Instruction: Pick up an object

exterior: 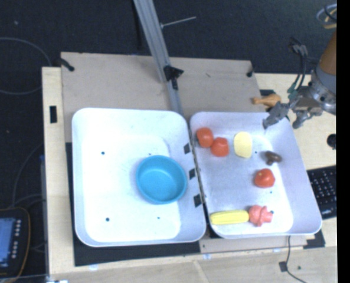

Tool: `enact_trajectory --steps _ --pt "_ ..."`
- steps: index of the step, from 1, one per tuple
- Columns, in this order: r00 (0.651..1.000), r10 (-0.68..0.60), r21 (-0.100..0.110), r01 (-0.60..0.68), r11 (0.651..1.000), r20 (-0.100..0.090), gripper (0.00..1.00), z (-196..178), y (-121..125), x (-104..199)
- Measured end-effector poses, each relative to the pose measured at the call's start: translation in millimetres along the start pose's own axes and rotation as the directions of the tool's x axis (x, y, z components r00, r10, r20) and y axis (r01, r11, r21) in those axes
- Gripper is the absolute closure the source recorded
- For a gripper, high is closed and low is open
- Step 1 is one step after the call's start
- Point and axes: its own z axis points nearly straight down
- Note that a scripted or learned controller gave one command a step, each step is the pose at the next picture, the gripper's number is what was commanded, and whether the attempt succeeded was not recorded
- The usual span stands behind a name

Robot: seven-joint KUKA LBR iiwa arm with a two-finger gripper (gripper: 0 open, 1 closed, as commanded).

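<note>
The tool (284,118) hung open and empty over the right bin's (302,175) far right corner, near the yellow block (242,144), which looked light, stiff, and best gripped across its narrow sides.

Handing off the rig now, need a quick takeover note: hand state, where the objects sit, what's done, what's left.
Hand: open, holding nothing, hovering over the top right corner of the right bin.
Right bin contents: two red pieces and a pale yellow piece along the top; small brown piece and red piece on the right; long yellow piece and pink piece along the bottom edge.
Left bin: blue bowl.
Done: no pick yet.
Left: descend on an object, close, lift. The brown piece looks nearest to the hand.
</note>
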Motion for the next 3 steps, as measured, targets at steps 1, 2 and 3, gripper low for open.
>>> enact_trajectory --steps 1,2,3 --pt "1.0 0.001 -0.001 -0.001 1.0 0.001 0.0 63.0 3.3 0.3" --pt "1.0 0.005 -0.003 -0.005 1.0 0.001 0.0 124.5 0.4 -2.0" --pt "1.0 0.003 -0.013 -0.003 1.0 0.005 1.0 106.9 2.7 -3.2"
